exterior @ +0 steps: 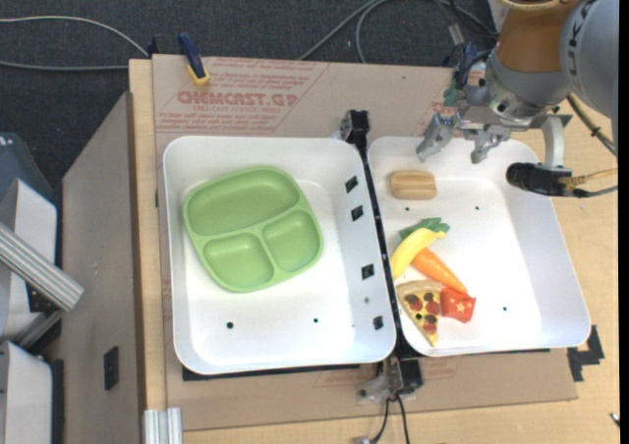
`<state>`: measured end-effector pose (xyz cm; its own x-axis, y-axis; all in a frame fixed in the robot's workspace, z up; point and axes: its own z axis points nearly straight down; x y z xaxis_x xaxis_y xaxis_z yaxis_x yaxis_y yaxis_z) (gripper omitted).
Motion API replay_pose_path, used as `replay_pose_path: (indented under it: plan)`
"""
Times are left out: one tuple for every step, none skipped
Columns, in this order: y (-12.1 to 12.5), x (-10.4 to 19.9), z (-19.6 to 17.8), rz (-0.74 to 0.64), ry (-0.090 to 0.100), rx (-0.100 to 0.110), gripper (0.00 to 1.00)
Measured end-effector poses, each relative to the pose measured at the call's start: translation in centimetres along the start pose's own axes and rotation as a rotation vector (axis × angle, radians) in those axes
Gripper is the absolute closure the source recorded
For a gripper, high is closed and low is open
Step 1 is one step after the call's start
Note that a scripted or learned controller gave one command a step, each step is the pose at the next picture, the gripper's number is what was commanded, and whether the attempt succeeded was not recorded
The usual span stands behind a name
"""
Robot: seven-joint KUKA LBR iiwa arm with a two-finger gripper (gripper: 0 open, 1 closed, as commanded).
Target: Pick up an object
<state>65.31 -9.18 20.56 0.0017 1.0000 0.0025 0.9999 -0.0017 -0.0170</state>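
At far rim (462,141): open pincer (459,145), nr bread (413,185)

I see a light green tray (254,229) in a white bin (197,334). The bread (413,185) is tan, the banana (411,246) yellow, the carrot (439,270) orange, the pizza slice (423,305) red-dotted.

Your table (246,88) carries two white bins: left bin (187,334) toward its left edge, right bin (550,275) alongside, touching.
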Motion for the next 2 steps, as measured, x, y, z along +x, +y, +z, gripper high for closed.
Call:
replay_pose_path:
  plan:
    - [0.3, 0.0, -0.9, -0.002, -0.001, -0.015, 0.00]
    - [1.0, -0.6, 4.6, -0.001, -0.002, -0.010, 0.00]
